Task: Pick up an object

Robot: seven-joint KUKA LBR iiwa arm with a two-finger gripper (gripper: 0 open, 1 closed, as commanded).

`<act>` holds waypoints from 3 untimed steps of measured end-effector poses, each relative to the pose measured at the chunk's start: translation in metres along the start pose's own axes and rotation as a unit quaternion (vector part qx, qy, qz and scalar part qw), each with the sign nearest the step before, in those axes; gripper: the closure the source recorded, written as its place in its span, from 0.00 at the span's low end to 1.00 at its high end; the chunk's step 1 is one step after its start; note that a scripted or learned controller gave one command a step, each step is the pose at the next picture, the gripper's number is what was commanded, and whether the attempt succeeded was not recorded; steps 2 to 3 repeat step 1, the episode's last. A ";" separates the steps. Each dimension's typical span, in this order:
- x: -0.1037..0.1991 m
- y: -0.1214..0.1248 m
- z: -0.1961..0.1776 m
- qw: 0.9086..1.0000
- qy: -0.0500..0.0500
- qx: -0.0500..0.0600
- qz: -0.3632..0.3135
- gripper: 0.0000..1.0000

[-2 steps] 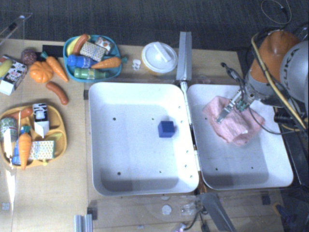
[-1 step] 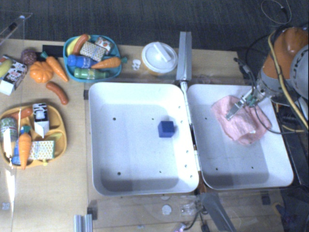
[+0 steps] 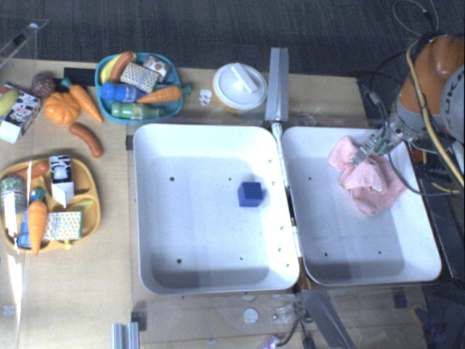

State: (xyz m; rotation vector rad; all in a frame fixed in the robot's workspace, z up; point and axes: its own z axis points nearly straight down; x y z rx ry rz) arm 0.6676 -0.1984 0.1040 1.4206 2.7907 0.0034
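arm: entered at right edge of frame, orange band upper right, wrist slanted down-left | gripper (image 3: 369, 150): over right bin (image 3: 414, 267), tips at pink cloth (image 3: 367, 177) | jaws: cannot tell whether wide, narrow or holding | cloth: crumpled, upper middle of right bin | blue cube (image 3: 251, 193): centre-right of left bin (image 3: 167, 267)

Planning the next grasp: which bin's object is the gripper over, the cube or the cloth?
The pink cloth in the right bin; the gripper is over it, while the blue cube lies apart.
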 end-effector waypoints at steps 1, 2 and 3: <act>0.040 0.035 -0.084 1.000 0.001 0.000 -0.023 1.00; 0.040 0.035 -0.084 1.000 0.001 0.000 -0.023 1.00; 0.040 0.035 -0.084 1.000 0.001 0.000 -0.023 1.00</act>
